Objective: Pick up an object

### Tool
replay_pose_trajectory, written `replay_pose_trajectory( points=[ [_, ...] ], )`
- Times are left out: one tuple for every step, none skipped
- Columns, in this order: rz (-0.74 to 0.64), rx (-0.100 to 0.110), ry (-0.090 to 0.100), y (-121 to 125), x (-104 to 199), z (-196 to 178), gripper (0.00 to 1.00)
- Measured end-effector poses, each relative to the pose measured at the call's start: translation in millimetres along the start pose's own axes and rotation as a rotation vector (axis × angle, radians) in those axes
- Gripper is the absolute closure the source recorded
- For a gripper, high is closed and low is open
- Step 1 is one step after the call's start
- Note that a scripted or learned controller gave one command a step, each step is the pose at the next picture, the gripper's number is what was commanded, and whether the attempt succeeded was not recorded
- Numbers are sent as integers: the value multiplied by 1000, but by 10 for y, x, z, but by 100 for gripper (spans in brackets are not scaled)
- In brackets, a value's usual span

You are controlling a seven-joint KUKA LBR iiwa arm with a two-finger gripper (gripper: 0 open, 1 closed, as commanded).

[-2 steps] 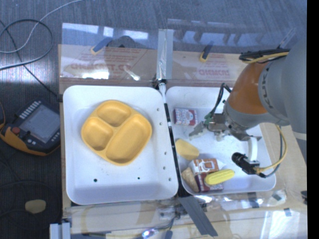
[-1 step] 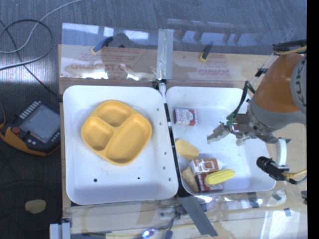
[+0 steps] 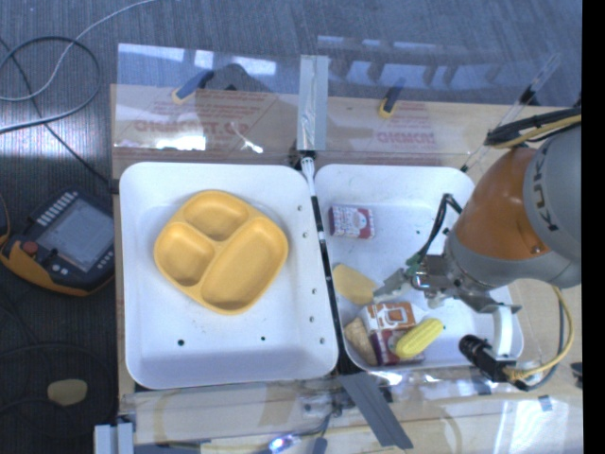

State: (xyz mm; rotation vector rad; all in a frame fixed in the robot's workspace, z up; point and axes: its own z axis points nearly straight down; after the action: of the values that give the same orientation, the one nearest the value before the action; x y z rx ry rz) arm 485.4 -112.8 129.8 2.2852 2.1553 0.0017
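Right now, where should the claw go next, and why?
Probably straight down a little. The claw hangs in the right white bin, just above the small red and white carton and the yellow toy corn cob, with nothing between its tips.

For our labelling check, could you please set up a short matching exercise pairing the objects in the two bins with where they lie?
Things:
1. yellow divided plate
2. small red-and-white packet
3. corn cob

Places:
A. right bin, near edge, beside a carton
B. left bin, middle
C. right bin, far part, lying apart

Pairs: 1-B, 2-C, 3-A
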Motion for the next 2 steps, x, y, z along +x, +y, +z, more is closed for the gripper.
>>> replay_pose_trajectory(
  points=[
    [-9, -16, -4, 35, 112, 389, 0],
    [-5, -24, -9, 63, 84, 300, 100]
  ],
)
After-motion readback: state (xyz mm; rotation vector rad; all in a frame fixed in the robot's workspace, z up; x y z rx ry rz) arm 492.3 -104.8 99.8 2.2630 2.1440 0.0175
